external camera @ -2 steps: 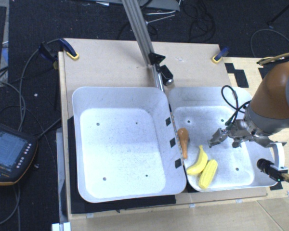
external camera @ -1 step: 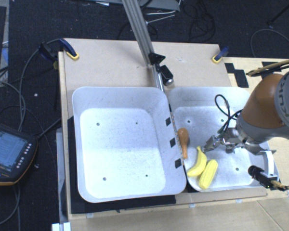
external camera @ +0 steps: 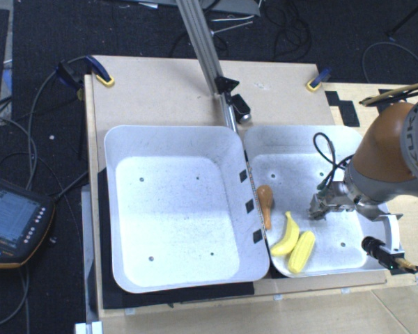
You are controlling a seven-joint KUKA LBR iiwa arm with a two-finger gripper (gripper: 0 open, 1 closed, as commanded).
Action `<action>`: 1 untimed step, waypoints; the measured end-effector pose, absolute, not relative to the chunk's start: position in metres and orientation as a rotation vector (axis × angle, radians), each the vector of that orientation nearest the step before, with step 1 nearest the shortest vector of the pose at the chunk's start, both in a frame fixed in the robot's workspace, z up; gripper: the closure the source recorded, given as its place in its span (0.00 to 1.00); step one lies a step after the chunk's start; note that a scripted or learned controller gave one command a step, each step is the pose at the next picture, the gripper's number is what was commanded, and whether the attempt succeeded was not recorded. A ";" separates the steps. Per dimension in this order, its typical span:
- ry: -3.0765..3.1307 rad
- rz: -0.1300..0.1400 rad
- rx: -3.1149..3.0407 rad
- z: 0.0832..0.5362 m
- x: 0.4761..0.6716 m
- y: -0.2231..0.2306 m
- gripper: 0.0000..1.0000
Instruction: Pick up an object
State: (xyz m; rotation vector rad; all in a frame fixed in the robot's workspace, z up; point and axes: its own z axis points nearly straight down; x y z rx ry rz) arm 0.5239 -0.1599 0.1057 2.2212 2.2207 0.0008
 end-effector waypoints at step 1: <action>2.219 0.004 2.218 0.168 0.523 -0.162 1.00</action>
